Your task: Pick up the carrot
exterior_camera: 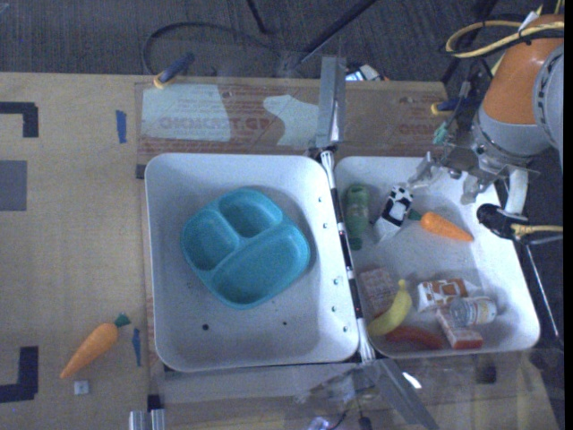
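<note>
Camera view shows the grey two-finger pincer [454, 176] spread wide and holding nothing above the right white bin's [517, 267] far edge, just beyond the small orange carrot [445, 227] lying inside.

The desk [72, 240] is pale wood with black and blue tape marks. Two white bins sit side by side on it, the left bin [170, 330] and the right bin [524, 316]. A carrot [89, 348] lies on the desk at lower left, beside the left bin
</note>
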Robot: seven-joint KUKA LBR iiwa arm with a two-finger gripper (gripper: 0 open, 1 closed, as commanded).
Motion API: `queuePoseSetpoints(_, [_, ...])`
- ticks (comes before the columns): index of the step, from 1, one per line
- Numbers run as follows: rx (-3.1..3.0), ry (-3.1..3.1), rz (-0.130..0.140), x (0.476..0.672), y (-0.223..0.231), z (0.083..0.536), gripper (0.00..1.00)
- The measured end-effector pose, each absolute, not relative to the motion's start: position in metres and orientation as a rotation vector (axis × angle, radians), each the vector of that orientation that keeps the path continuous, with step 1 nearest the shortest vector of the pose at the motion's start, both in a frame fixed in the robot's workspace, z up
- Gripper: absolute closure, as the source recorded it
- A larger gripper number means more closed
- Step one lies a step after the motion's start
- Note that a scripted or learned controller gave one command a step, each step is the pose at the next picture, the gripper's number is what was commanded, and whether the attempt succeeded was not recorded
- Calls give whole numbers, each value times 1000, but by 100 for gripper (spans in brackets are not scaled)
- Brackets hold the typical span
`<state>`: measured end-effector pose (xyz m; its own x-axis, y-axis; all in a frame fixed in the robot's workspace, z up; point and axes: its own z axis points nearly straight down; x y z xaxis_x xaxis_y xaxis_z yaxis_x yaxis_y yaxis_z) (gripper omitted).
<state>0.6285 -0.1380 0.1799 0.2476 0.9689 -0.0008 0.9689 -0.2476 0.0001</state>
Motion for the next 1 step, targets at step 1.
queuePoseSetpoints(1, [2436, 1979, 0, 623, -142, 204, 0])
